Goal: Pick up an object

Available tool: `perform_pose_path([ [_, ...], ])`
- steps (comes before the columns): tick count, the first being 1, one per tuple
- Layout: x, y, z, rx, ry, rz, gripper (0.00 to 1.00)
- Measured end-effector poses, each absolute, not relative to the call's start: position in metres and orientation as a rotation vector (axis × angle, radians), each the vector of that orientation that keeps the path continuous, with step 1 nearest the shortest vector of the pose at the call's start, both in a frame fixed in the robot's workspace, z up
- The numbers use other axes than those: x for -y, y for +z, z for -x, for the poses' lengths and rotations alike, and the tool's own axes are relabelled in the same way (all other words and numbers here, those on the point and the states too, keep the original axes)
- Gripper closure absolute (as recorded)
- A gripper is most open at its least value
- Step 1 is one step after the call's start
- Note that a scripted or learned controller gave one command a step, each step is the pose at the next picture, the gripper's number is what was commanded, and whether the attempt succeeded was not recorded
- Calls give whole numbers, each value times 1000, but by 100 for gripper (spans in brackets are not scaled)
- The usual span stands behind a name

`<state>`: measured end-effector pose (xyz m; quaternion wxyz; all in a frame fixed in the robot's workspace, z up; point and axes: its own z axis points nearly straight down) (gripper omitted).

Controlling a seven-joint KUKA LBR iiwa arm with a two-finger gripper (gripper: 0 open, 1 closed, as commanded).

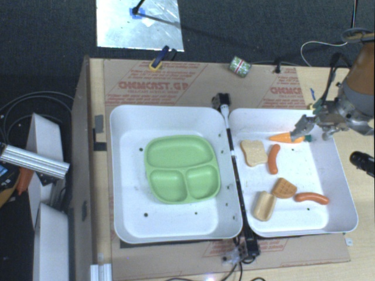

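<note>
Although the right bin (337, 157) holds several toy foods, the carrot (282, 137) at its far edge is the likeliest thing to be picked, because the claw (306, 125) sits just beside the carrot's leafy end. Whether the claw is wide or narrow I cannot tell; its tips blur into the carrot's green end, and nothing shows plainly between them.

As a judgement, the carrot looks like a light, stiff plastic toy, smooth and tapering, so it could slide out of a pinch near the thin point. The thick end, nearest the claw, offers the surest hold.

Toward the near side of the carrot lie a slice of bread (254, 152) and an upright sausage (273, 158), both near but apart from it. Further toward the near rim are a cracker (284, 188), a bread roll (264, 205) and a second sausage (311, 198), well apart from the carrot.

Room is tight on one side only: the carrot lies close to the bin's far wall, which could catch a finger coming down. Above it the way is open. The left bin (126, 157), holding a green divided plate (181, 168), stands well away across the middle divider.
</note>
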<state>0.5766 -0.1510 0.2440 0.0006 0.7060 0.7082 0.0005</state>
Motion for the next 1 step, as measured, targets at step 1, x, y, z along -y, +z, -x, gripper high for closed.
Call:
perform_pose_path([
  [1,135,96,-593,-2224,2,-2217,0],
])
